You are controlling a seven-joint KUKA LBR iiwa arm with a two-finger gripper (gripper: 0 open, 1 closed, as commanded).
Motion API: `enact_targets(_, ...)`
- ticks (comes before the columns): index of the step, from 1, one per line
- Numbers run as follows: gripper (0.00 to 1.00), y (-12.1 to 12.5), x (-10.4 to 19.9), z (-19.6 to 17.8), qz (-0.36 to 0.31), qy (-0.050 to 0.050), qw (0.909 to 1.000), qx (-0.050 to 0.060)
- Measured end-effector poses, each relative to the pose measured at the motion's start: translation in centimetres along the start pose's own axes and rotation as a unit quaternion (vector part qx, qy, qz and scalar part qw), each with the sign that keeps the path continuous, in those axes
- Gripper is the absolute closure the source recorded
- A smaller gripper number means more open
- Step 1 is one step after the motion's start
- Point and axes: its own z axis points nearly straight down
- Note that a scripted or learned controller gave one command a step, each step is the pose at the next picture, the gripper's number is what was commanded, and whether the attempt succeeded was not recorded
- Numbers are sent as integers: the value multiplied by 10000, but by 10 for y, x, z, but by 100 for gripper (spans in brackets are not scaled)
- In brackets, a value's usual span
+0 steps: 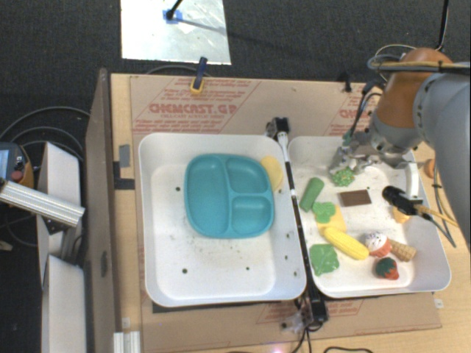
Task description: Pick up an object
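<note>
Right now the gripper [352, 158] sits low in the right bin [434, 274], near its back edge, with its tips just above or touching a small green broccoli-like piece [342, 176]. Whether it is wide, narrow or closed on anything I cannot tell — the wrist hides that.

Judging from this, the risk is a slip: the green piece is small and knobbly, so it could roll or pop sideways if the grip lands off-centre. A brown flat block [355, 198] and a green pickle-shaped toy [310, 194] lie close by and could get nudged. The teal divided plate [227, 195] rests in the left bin [165, 271], well apart from the arm.
</note>
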Motion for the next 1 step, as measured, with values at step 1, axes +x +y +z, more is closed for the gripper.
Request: enact_targets(1, 100, -7, 96, -93, -19, 16, 10000, 2)
